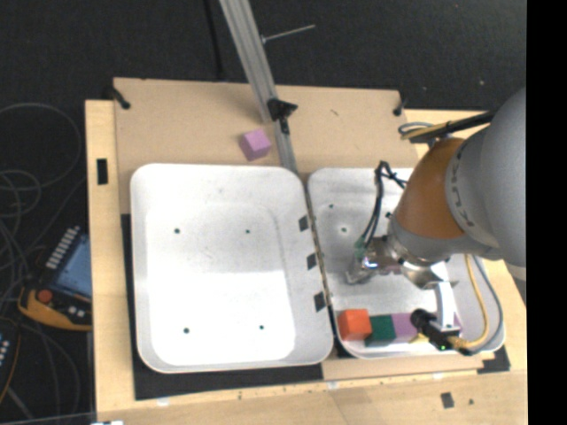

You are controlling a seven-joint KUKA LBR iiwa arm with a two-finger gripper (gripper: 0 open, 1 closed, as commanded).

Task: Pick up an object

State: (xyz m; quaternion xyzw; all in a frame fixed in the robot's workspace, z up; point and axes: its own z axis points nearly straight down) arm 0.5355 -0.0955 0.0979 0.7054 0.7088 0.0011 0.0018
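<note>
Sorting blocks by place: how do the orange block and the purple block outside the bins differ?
The orange block lies inside the right bin, at its near edge; the purple block sits on the bench board behind the bins. The orange block touches a green block; the purple block stands alone. Both look like small cubes.

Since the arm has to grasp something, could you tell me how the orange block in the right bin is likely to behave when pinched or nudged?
The orange block looks like a flat-faced cube, so it should probably slide, not roll. It appears rigid, likely keeping its shape. It sits against the green block near the right bin's front wall, so a push may shift both.
</note>
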